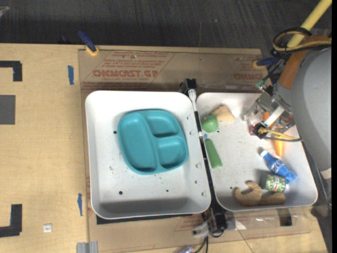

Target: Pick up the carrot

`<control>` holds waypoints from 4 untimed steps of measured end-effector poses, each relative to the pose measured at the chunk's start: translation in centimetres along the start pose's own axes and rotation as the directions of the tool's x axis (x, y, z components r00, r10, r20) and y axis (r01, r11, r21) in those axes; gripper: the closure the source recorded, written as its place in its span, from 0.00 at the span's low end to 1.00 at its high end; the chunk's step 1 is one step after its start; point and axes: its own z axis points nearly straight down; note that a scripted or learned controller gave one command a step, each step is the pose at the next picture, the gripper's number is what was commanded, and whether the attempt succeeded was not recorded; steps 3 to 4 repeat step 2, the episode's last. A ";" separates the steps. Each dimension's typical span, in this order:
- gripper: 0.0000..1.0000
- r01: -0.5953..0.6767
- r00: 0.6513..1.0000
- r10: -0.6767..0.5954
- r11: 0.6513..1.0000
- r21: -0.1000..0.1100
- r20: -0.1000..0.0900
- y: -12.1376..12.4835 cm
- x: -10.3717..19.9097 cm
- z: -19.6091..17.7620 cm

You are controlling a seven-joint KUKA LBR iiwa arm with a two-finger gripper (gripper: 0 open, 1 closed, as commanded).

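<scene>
- Step in hand, by the look of it: final approach to the carrot (278, 148), no grab yet.
- Carrot: small orange sliver in the right bin (237, 157), right-centre of the frame, hard up against the bin's right side. Mostly hidden by the arm, so which way it points is hard to call.
- Gripper (265, 121) hanging just up and left of the carrot, near it but not over it. Open or closed? Can't tell from this angle, too much cable and bracket clutter. Nothing visibly held.
- Needs a short shift toward the lower right of the frame before dropping, otherwise probably lands on bare bin floor.
- Blue bottle (276, 165) just below the carrot, maybe touching it, with a green can (275, 183) right under that. Better to come straight down than sweep in from below, or the bottle likely gets shoved.
- Worth lining the jaws across the carrot's narrow side once the long axis is clear.
- Watch the bin wall on the right: tight there, easy to clip.
- Yellow cable (284, 136) dangling near the carrot, similar colour, so easy to mistake one for the other.
- Brown lumpy toy (253, 194), green fruit (210, 123) and teal divided plate (152, 140) all well apart, no worry.
</scene>
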 end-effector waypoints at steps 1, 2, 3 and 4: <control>1.00 0.004 1.000 -0.004 1.000 0.003 0.006 -0.1 0.0 -1.0; 0.00 0.003 1.000 -0.003 1.000 0.004 0.005 -0.1 0.1 -1.0; 0.00 0.003 1.000 -0.003 1.000 0.004 0.005 -0.1 0.1 -1.0; 0.00 0.003 1.000 -0.003 1.000 0.004 0.005 -0.1 0.1 -1.0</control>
